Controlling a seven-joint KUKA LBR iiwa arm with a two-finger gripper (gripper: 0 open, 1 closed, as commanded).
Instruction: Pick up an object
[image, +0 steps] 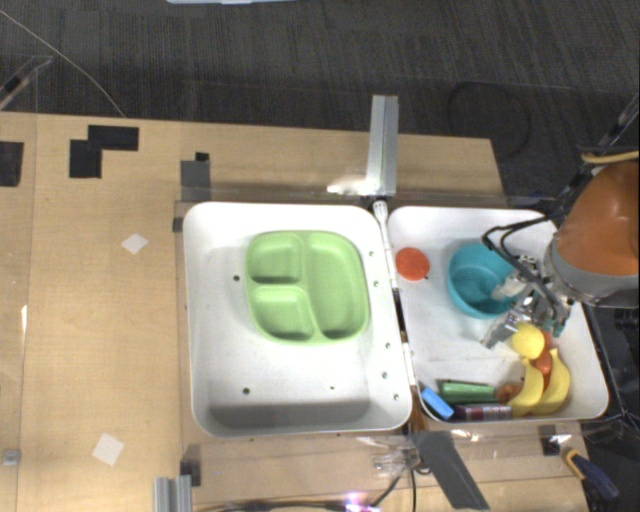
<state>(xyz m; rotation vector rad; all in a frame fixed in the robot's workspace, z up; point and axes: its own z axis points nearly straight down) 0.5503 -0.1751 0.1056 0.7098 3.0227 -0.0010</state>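
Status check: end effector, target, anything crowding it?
End effector low in right bin, finger state unclear. Yellow toy right beneath it, no confirmed grasp. Blue bowl and bananas crowd close.

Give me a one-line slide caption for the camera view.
Gripper hovers by the teal bowl and yellow toys; green tray sits left.

Grey arm (590, 262), orange band, black cables, metal gripper (520, 310).
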